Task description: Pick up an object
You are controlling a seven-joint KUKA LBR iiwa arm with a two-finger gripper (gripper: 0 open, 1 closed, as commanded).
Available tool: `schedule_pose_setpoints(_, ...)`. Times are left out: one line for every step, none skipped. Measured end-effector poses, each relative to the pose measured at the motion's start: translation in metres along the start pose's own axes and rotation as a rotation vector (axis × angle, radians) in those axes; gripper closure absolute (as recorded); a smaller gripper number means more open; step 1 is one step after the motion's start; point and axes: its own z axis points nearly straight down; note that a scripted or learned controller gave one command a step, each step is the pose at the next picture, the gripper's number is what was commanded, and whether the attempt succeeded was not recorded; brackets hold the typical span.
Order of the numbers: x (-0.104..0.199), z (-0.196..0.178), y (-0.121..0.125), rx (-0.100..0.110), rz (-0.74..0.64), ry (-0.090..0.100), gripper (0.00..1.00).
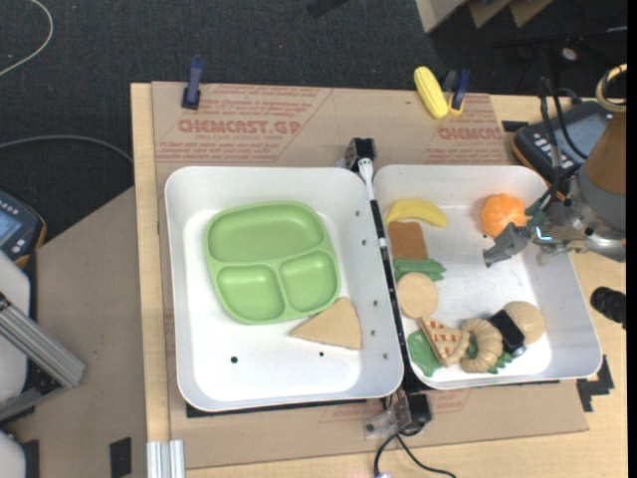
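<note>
- Brown cardboard-topped counter (149, 267) is carrying two shallow white bins side by side; red print is showing along its far part.
- Right white bin (572, 352), near edge: a slice of toy pizza on a green leaf shape (438, 345), a tan braided pastry toy (482, 345) and a black-and-cream sushi-like piece (518, 327) are lying bunched together, touching one another.
- Round beige cookie toy (417, 294) is lying just beyond the pizza slice, close to the bin's left wall.
- Left white bin (189, 366): a tan triangular wedge of toy bread (330, 327) is lying beside the near right corner of a light green three-compartment plastic plate (271, 260).
- Brown square toast toy (407, 239) is resting on a green leafy piece (420, 265); a yellow toy banana (416, 211) is lying just beyond it.
- Grey two-finger claw (510, 244) is hanging over the right bin, reaching in from the right; whether it is released or clenched, cannot tell.
- Orange round toy fruit (503, 213) is sitting just beyond the claw, near it; nothing is showing gripped in the claw.
- Blue clamp (192, 83) and yellow corn-like toy (430, 92) are sitting at the counter's far edge.
</note>
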Motion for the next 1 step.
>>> schedule_pose_setpoints(-0.0001, -0.0109, 0.0008, -0.003, 0.000, -0.001, 1.00)
